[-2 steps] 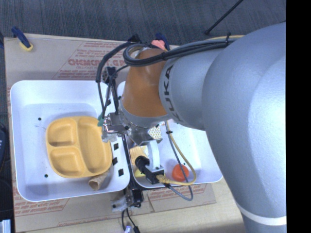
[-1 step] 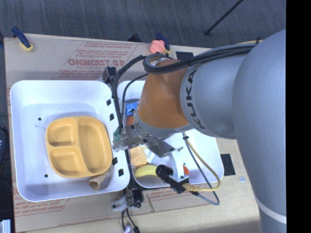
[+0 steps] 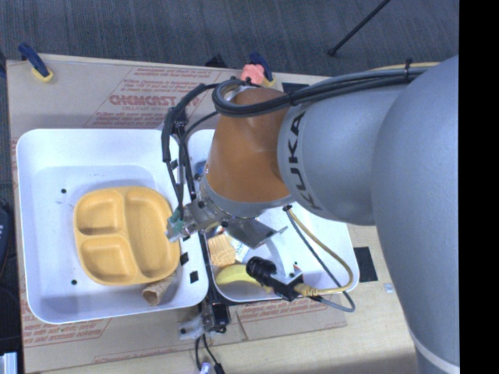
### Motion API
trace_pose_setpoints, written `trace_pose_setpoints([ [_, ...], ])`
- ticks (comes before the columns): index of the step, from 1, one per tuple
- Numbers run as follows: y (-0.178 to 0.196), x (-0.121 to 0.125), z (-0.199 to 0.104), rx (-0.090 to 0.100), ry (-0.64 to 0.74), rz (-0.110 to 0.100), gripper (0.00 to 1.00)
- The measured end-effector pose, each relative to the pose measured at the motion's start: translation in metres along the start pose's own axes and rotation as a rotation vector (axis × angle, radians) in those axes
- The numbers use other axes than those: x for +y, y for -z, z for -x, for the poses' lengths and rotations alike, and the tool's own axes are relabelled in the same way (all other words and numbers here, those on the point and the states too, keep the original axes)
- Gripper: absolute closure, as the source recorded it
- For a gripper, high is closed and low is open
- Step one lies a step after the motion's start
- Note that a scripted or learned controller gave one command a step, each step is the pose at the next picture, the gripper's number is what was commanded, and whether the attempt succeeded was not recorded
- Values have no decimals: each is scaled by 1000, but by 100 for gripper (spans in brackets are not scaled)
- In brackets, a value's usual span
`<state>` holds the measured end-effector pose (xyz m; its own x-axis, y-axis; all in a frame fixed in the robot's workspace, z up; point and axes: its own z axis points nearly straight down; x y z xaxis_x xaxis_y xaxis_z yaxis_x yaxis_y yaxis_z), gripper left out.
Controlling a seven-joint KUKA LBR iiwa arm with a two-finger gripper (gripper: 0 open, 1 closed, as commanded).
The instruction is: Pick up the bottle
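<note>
Left bin (image 3: 31,209): yellow tray (image 3: 121,234), brown cone (image 3: 160,291). Right bin (image 3: 343,275): yellow item (image 3: 234,275) under arm (image 3: 327,154). End effector: hidden, state cannot be told.

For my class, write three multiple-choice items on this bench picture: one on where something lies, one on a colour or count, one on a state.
1. Where does the sectioned tray lie?
A. left bin
B. right bin
C. on the floor

2. How many sections does the tray have?
A. two
B. three
C. five

3. How does the arm stand?
A. parked off the bench
B. resting inside the left bin
C. reaching over the right bin

Answers:
1 A: the yellow tray sits on the floor of the left bin.
2 B: two sections show at its top and one wide section below.
3 C: the arm comes in from the right and covers much of the right bin.
</note>
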<state>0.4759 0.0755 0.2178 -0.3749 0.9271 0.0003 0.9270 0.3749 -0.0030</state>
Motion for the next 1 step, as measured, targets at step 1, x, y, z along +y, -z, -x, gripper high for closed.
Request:
trace_pose_setpoints([
  [1,36,-12,31,-2,366,3,100],
])
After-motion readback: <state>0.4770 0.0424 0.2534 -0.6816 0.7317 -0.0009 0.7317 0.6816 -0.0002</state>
